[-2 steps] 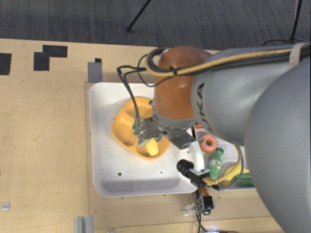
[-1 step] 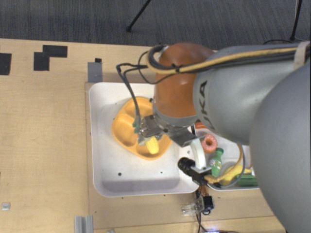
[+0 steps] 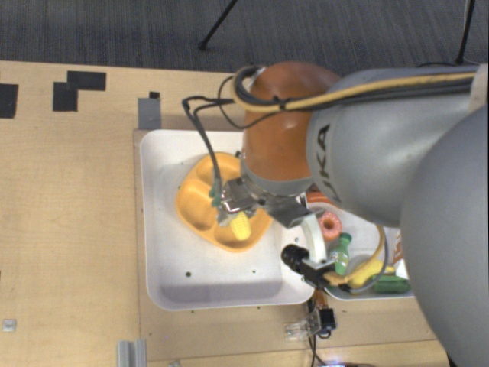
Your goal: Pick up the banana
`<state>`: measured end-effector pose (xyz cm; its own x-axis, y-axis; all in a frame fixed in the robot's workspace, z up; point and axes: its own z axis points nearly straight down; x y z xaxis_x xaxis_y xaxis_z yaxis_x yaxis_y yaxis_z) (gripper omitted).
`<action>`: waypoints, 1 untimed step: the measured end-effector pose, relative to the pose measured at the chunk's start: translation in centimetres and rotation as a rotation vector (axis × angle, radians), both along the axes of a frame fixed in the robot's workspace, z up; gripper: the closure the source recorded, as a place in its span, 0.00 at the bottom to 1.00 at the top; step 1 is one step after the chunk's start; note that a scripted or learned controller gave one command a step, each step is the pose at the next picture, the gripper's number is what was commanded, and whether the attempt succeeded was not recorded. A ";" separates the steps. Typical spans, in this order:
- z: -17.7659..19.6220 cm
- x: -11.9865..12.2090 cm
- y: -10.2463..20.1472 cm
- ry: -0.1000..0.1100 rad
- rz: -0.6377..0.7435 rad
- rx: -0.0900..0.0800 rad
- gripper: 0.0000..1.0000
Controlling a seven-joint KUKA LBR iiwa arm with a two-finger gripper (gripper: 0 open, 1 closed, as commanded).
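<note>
The banana (image 3: 367, 272) is a yellow curved piece in the right bin (image 3: 359, 295), near its front edge, partly hidden under the arm. My gripper (image 3: 229, 202) hangs over the left bin (image 3: 214, 281), well left of the banana. It is low over an orange-yellow bowl-shaped object (image 3: 200, 201). A small pale yellow piece (image 3: 241, 226) sits right below the gripper, and I cannot see whether it is gripped or just lying in the bowl.
Around the banana lie a pink ring (image 3: 330, 226), a green bottle-like piece (image 3: 341, 252) and a flat green object (image 3: 390, 284). The arm's orange band (image 3: 279, 128) and grey body cover most of the right bin. A black cable fitting (image 3: 295, 258) hangs over the bins' shared wall.
</note>
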<state>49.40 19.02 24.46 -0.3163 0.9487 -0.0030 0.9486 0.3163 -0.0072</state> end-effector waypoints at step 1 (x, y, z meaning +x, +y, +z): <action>-1.5 -0.6 -1.1 -0.005 0.166 0.005 1.00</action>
<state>48.75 17.88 22.94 -0.4687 0.8834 -0.0001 0.8834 0.4687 -0.0009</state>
